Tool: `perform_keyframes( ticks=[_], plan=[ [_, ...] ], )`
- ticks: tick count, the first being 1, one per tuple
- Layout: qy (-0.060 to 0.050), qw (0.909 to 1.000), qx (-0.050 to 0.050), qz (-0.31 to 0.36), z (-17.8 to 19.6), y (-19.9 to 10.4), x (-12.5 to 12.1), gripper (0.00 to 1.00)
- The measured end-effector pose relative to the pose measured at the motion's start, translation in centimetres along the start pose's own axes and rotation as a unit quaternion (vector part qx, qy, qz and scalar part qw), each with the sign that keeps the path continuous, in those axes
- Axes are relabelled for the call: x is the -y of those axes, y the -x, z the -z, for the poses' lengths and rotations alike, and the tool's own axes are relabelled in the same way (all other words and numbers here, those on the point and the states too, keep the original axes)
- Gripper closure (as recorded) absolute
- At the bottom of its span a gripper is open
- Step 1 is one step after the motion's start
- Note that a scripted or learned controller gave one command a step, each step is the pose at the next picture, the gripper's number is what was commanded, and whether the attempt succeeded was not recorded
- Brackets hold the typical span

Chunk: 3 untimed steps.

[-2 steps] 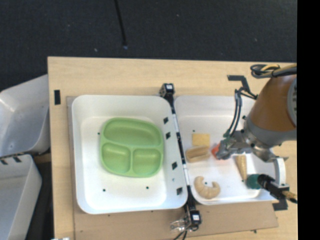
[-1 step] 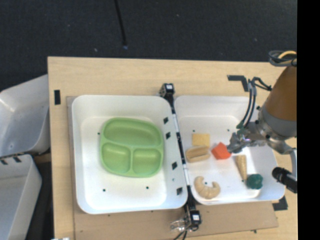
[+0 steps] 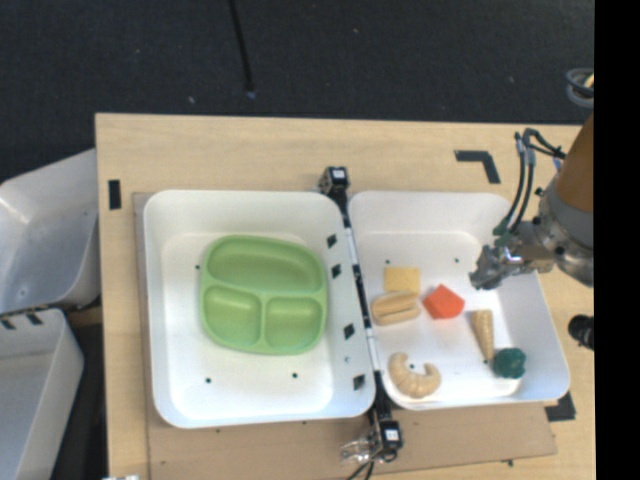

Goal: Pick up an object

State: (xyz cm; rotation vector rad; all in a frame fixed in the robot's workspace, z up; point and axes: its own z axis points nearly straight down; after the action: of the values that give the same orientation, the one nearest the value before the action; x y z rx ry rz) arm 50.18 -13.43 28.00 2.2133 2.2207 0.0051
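1. On a pale wooden bench, seen from above at a slant, two shallow white bins sit side by side, touching along a black-clipped seam in the middle
2. The left bin holds a light green plate with three compartments, lying flat near the bin's centre
3. The right bin holds six small things, grouped in its nearer half
4. A yellow block lies just behind a tan bread roll, the two touching or nearly so
5. An orange block sits just right of the bread roll
6. A pale cone lies right of the orange block, its narrow end pointing toward the near rim
7. A dark green ball rests at the cone's narrow end, near the bin's near right corner
8. A curled beige pastry lies close to the near rim, in front of the bread roll
9. The arm reaches in from the right, and its gripper hangs over the right side of the right bin, behind the cone and apart from every item
10. Whether the gripper is spread or pressed together cannot be told; nothing can be seen in it
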Motion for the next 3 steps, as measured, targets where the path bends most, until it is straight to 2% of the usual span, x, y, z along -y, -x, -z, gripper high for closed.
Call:
perform_keyframes(
  ticks=[1,3],
  plan=[
    [-0.003,1.0000,-0.001,0.001,-1.4,-4.3,-1.7,1.00],
    [-0.002,1.0000,-0.001,0.001,-1.6,-12.4,-6.2,1.00]
  ],
)
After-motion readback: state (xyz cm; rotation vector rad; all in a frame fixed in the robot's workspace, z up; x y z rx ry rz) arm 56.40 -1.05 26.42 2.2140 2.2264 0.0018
